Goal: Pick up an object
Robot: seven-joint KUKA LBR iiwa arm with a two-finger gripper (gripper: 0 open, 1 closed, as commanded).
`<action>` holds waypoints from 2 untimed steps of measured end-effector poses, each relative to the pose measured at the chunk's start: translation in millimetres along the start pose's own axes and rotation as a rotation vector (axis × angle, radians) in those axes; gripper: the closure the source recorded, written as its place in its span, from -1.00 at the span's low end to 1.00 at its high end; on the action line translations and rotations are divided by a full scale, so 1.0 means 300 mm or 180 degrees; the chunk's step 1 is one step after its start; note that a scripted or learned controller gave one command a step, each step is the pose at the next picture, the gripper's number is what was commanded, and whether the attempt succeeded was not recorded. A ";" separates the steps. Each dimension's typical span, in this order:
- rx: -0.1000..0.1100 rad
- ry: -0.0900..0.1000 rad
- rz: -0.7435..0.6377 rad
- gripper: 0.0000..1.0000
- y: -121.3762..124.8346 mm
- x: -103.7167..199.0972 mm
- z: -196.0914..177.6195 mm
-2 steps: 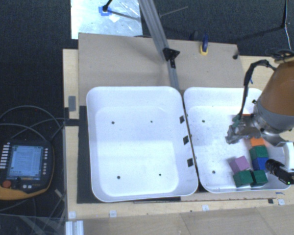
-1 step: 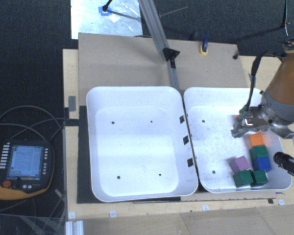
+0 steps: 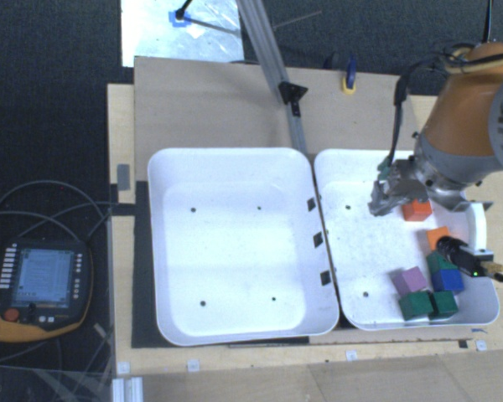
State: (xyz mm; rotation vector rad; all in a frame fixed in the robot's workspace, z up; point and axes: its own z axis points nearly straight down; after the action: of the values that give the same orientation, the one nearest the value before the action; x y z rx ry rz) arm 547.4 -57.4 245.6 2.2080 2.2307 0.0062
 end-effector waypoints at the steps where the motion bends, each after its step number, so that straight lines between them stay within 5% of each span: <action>1: 0.0001 -0.0002 0.0004 1.00 0.087 0.120 0.008; 2: 0.0005 0.0000 0.0003 1.00 0.183 0.256 0.045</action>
State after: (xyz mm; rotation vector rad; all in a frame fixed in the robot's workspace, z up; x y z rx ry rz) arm 601.6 20.0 232.6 2.2098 2.2307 0.0045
